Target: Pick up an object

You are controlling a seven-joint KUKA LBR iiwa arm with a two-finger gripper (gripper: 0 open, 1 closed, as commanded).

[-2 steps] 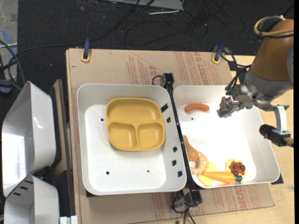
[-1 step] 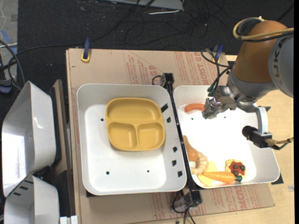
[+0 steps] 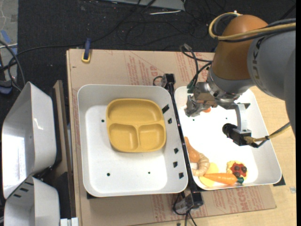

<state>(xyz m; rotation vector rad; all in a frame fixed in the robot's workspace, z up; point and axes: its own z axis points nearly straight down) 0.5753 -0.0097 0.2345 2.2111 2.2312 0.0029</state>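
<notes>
Counted two shallow white bins side by side on the brown worktop [image 3: 117, 65].

Found in the left bin [image 3: 91, 145] one yellow plate [image 3: 136, 125], divided into three compartments, lying flat toward the far half and well apart from the near rim.

Found in the right bin [image 3: 214, 138] the items open to picking, all gathered along the near edge:
- one orange carrot [image 3: 220, 177], lying lengthwise beside the near rim with its thin end toward the left bin;
- one curved orange-and-cream piece [image 3: 195, 157], just beside the wall shared with the left bin and near the carrot's thin end;
- one flat yellow piece [image 3: 213, 167], tucked between the curved piece and the carrot;
- one small yellow piece with red and green parts [image 3: 236, 168], just beside the carrot's thick end.

Logged the grey arm [image 3: 277, 55], with its orange band [image 3: 237, 44], reaching in from the right over the far half of the right bin. Located the end effector [image 3: 194, 105] over that bin's far left corner, close to the shared wall and well apart from the gathered items. Could not tell how wide it stood, nor whether it held anything. Noted one small orange speck [image 3: 207, 109] just beside it; could not identify it.

Recorded a blue-and-yellow clamp [image 3: 86, 51] at the worktop's far left edge, and two white tubs [image 3: 28, 126] off the worktop's left side.
</notes>
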